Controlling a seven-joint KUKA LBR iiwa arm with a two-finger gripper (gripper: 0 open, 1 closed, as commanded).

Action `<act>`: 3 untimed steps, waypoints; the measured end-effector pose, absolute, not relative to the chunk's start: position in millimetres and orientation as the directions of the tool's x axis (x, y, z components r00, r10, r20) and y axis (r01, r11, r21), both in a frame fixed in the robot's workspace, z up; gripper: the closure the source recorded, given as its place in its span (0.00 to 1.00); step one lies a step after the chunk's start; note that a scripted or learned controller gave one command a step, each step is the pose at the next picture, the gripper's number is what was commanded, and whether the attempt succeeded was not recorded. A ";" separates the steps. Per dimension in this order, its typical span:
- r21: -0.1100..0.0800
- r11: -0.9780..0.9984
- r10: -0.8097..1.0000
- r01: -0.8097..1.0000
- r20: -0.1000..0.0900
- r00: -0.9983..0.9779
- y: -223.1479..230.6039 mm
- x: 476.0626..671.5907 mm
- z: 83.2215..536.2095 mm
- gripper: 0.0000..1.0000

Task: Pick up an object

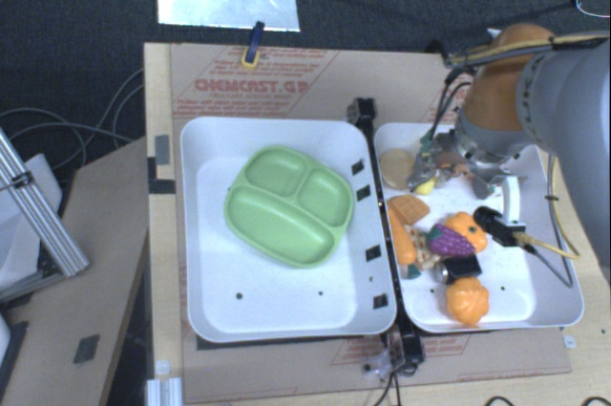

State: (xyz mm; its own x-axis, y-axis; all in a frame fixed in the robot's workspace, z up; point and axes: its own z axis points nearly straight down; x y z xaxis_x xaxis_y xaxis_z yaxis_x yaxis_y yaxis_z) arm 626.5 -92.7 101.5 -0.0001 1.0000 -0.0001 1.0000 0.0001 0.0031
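My gripper (427, 173) is low in the right bin (549, 299), near its far left part, coming down from the grey arm at the right. A round tan disc (393, 167) lies just left of it. In front of it lie an orange cracker-like piece (409, 207), a carrot (403, 245), a purple bunch of grapes (452, 242), an orange fruit (465, 224) and an orange pumpkin-like toy (467, 301). A small yellowish thing shows at the gripper's tip; I cannot tell whether it is held.
The left bin (220, 299) holds a green divided plate (289, 204). A small black block (464, 266) and a shiny can end (441, 272) lie among the toys in the right bin. The ridge between the bins carries black clips (372, 253).
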 end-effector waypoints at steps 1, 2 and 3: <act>0.005 0.006 1.000 1.000 0.000 -0.006 -81.9 628.6 156.0 1.00; 0.006 0.005 1.000 1.000 -0.001 -0.005 -86.8 625.9 218.3 1.00; 0.003 0.005 1.000 1.000 0.000 -0.005 -86.7 626.7 224.7 1.00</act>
